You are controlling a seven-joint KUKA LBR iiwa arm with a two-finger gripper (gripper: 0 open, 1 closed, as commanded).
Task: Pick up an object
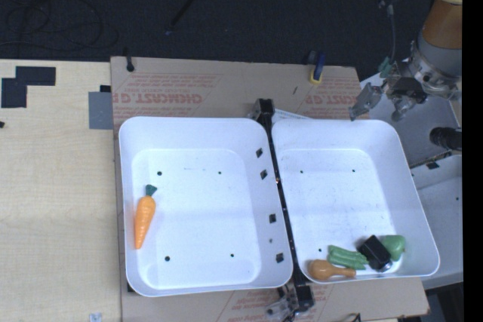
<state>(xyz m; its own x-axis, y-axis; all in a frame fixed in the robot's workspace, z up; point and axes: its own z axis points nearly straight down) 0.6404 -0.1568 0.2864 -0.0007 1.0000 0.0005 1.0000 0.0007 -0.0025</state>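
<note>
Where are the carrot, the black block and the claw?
carrot (pixel 143 216): camera view, middle of the orange body, left bin.
black block (pixel 375 252): camera view, its top face, right bin's near corner.
claw (pixel 381 97): camera view, between the fingertips, past the right bin's far rim.

Both my bins (pixel 192 133) are white. One holds an orange carrot (pixel 143 218) with a green top; the other, green beans (pixel 348 257), a black block (pixel 375 252), a tan gourd (pixel 329 270).
</note>
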